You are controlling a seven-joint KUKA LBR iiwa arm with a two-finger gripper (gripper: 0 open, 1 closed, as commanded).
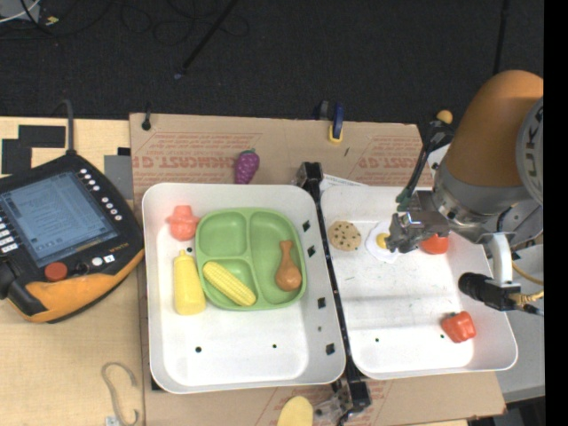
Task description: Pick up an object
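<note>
Two white bins side by side on the bench, left bin [169, 344] and right bin [417, 362], with a black divider strip between them.

Camera view, left bin, count: one green divided plate [266, 229], three compartments. One corn cob [230, 283] in the plate's lower-left compartment, long axis running upper-left to lower-right. One drumstick [287, 268] in the right compartment, roughly upright in frame, fat end down, thin end up. One yellow bottle [187, 283] just left of the plate, touching or nearly touching its rim, long axis vertical in frame, cap end up. One pinkish-red toy [181, 223] above the bottle, near the plate's upper-left corner.

Right bin, count: one cookie [344, 234] near the divider, round, no clear axis. One fried egg [383, 242] just right of the cookie, partly covered by the gripper. One red-orange piece [435, 244] just right of the gripper, partly hidden. One red pepper-like piece [459, 327] near the lower-right corner, well apart from the rest.

Gripper [401, 238] is low over the egg, between the cookie and the red-orange piece. Jaw state: cannot tell, tips too dark and small.

Outside the bins: one purple grape bunch [247, 165] on the cardboard [213, 145] behind the left bin, one yellow item [295, 411] at the front edge, one teach pendant [62, 229] far left.
</note>
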